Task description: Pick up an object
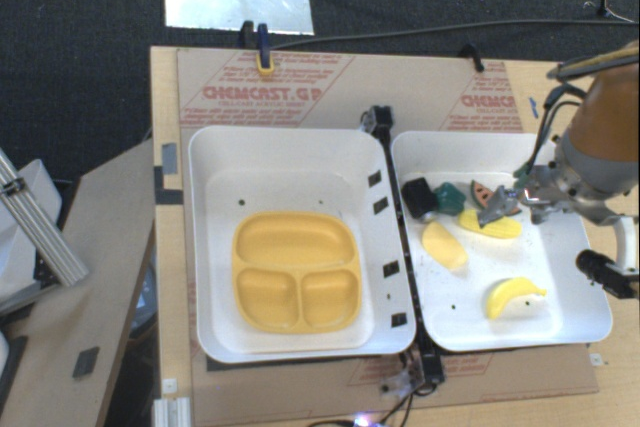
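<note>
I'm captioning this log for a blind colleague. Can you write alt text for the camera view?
A grey arm's tool reaches from the right over small objects in the right bin, including a yellow corn cob, a pale yellow piece and a banana. The left bin holds a yellow tray.

Yellow corn cob (492,226) flat in right bin, near yellow banana (514,296)

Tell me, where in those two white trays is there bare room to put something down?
Left bin: bare floor all around the yellow divided plate, widest behind it. Right bin: the strip in front of the banana. Crowded around the gripper, corn and black block.
</note>
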`<act>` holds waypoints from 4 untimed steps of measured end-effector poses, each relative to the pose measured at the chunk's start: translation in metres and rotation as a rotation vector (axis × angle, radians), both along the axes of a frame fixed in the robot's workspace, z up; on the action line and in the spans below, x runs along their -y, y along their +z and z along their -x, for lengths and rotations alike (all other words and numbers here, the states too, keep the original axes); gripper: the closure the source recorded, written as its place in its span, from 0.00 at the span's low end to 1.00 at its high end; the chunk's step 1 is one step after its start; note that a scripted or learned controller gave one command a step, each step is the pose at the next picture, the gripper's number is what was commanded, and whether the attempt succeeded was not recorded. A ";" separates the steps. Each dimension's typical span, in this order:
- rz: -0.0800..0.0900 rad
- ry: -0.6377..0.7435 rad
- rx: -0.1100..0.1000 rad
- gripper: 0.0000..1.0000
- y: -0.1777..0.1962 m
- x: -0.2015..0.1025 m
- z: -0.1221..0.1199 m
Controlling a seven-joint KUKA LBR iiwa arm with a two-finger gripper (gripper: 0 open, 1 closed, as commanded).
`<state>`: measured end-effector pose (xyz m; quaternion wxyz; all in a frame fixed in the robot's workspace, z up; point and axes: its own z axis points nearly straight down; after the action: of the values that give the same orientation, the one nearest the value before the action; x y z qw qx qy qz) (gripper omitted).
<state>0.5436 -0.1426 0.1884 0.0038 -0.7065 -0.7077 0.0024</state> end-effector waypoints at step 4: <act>0.002 -0.002 0.011 0.00 -0.103 0.000 0.004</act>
<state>0.5396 -0.1425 0.0855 -0.0008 -0.7071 -0.7071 -0.0007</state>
